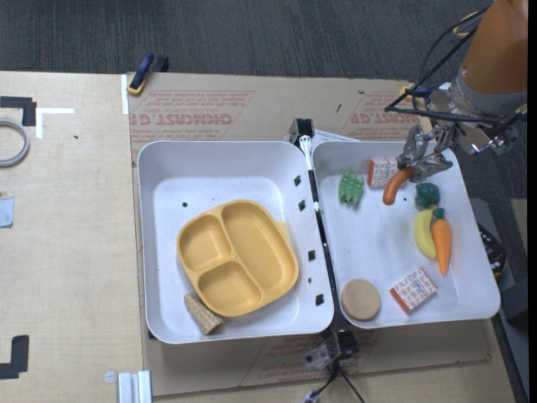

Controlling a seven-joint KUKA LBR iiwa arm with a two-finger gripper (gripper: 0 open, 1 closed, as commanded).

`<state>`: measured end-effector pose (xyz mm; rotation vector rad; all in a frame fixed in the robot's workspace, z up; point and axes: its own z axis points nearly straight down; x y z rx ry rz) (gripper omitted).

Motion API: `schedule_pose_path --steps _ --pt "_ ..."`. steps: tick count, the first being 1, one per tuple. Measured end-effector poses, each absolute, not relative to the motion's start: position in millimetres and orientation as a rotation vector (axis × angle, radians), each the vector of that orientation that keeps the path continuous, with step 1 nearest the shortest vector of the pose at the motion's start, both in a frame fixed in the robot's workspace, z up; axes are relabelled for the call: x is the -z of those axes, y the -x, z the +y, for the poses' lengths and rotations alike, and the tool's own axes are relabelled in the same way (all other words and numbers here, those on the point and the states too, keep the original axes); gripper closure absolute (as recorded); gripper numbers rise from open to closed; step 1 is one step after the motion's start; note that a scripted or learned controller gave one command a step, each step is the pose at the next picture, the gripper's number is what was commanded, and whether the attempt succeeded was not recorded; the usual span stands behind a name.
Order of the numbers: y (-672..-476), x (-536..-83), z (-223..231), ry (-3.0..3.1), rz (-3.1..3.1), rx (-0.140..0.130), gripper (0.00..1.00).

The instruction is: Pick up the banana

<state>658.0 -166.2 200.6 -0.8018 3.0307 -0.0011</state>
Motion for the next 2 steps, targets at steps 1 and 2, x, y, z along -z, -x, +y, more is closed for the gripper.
schedule_pose_path --steps 1,2 --pt "-658.0 -200.5 -166.2 0.803 3.031 0.001 0.00" --pt "-602.4 -94.5 -213.6 0.927 2.995 0.003 0.00"
